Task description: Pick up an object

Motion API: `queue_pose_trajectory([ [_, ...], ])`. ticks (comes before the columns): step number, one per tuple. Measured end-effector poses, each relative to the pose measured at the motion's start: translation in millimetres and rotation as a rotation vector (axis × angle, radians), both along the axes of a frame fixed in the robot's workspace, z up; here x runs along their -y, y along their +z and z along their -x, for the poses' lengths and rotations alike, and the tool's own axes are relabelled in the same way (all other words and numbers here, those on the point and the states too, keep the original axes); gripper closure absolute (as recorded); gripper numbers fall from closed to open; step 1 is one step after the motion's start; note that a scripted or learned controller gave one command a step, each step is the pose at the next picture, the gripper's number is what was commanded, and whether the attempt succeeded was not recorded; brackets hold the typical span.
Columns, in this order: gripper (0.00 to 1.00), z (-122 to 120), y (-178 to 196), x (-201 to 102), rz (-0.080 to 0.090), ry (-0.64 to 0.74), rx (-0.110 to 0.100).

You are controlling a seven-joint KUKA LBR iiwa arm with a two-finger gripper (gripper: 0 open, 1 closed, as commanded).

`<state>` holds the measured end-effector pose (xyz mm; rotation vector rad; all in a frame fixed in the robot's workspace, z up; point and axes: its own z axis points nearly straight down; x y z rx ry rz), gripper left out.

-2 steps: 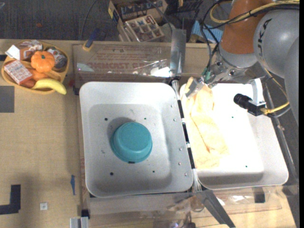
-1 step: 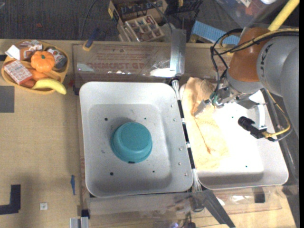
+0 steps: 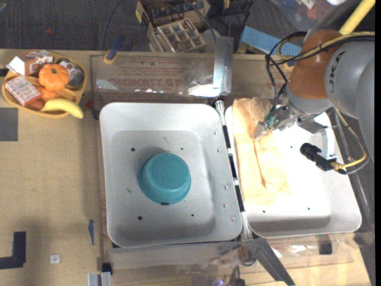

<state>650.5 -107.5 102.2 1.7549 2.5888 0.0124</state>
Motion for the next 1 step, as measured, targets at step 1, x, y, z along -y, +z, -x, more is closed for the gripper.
queue_pose_trajectory([
  [1,1.0,-17.4,84.2,-79.4,0.003,0.278,-0.009],
])
